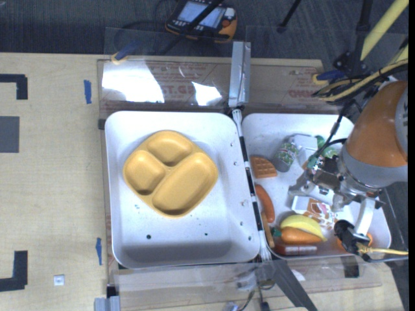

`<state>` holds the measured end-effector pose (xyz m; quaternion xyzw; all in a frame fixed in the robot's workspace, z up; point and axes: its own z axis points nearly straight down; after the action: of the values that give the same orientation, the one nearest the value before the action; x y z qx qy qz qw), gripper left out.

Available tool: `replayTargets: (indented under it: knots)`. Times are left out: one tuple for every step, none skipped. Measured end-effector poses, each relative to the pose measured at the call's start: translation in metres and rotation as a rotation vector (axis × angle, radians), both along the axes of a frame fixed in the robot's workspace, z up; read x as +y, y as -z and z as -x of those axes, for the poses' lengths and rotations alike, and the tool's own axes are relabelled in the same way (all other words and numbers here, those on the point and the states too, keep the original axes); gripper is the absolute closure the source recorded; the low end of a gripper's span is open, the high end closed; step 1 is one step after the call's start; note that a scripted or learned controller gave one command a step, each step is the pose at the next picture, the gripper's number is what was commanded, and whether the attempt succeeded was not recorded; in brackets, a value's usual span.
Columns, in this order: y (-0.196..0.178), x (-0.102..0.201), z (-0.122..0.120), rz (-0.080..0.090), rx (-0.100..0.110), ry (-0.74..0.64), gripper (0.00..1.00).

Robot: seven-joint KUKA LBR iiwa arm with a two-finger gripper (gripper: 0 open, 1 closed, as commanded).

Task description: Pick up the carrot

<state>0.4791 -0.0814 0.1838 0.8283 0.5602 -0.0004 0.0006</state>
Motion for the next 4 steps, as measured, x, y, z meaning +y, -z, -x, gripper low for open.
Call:
replayTargets:
  knots:
    - [0.071,-0.014,-0.008,0.005,-0.027,0.114,0.00]
    - [0.058,-0.014,-0.011,0.005,-0.038,0.117,1.00]
    - [0.097,-0.013,-0.057,-0.003,-0.006,0.577,1.00]
    - [0.098,-0.018,-0.135,-0.001,-0.002,0.227,1.00]
